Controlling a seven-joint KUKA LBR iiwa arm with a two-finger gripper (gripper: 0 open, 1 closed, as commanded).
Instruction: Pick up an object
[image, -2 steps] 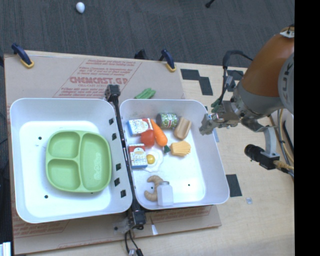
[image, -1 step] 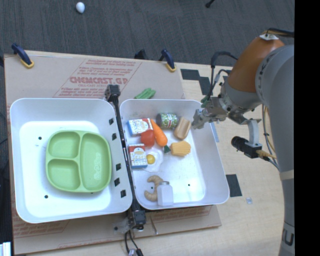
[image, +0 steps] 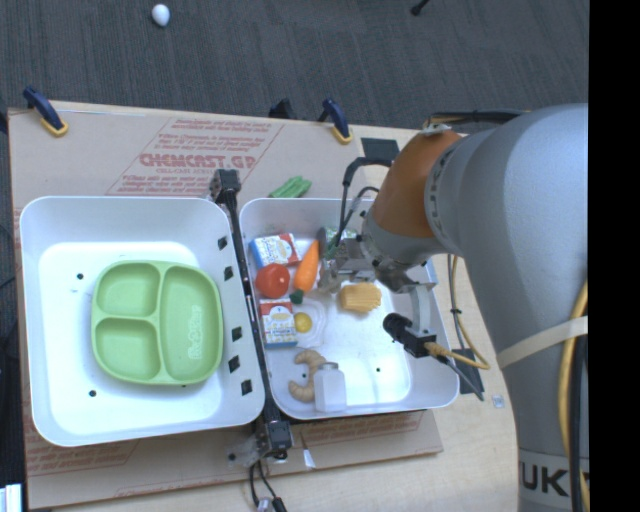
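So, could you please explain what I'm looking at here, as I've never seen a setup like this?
It is one photo from a fixed camera above a bench, looking down at a slant. The big grey shape with the orange band is a robot arm reaching in from the right. Two white bins sit side by side. The left bin holds a green divided plate. The right bin holds toy food: a carrot, a tomato, a yellow piece. The arm's gripper hangs over these; whether it holds anything is unclear.

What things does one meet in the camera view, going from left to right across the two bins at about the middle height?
Left bin wall → green divided plate → black clamps between the bins → red tomato → orange carrot → yellow lump of food → grey arm.
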